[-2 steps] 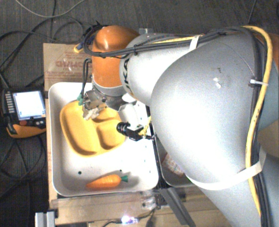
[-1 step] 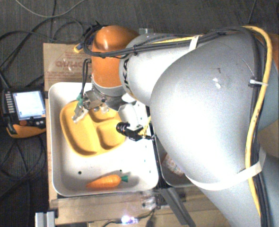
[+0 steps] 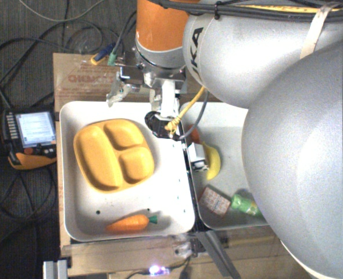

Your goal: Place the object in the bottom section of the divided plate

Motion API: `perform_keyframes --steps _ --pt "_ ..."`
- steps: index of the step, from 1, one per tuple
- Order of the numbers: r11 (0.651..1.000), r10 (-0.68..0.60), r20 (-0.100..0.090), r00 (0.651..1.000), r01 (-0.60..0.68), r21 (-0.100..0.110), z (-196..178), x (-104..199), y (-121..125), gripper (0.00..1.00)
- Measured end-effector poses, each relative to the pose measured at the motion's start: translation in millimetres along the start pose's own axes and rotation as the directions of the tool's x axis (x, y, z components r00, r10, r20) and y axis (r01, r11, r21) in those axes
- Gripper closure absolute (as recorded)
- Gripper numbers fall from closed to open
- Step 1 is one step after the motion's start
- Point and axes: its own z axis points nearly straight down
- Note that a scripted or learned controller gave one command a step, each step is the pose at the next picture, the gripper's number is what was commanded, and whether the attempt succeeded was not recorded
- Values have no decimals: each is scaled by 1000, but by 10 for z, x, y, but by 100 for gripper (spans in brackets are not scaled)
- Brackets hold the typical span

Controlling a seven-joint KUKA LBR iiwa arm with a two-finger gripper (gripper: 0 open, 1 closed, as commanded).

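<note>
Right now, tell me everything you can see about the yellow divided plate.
The divided plate is a glossy yellow tray, plastic by its look, with rounded corners and three shallow sections: one long, two smaller. It lies flat, slightly turned, in the upper part of the left white bin. Nothing rests in it. The carrot lies apart, nearer the bin's lower edge.

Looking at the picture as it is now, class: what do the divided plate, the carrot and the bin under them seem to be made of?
Divided plate: likely moulded plastic, matte yellow, with soft rounded ridges.
Carrot: probably a plastic toy, uniformly orange and smooth, with a small green stub.
Left bin: seemingly white plastic, slightly glossy, with rounded corners.
</note>
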Motion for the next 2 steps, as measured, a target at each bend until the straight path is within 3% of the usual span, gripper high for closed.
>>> perform_keyframes --steps 1,2 --pt "960 279 0 960 -279 3 -166 282 -757 0" --pt "953 304 -1 953 -304 1 -1146 281 -642 0"
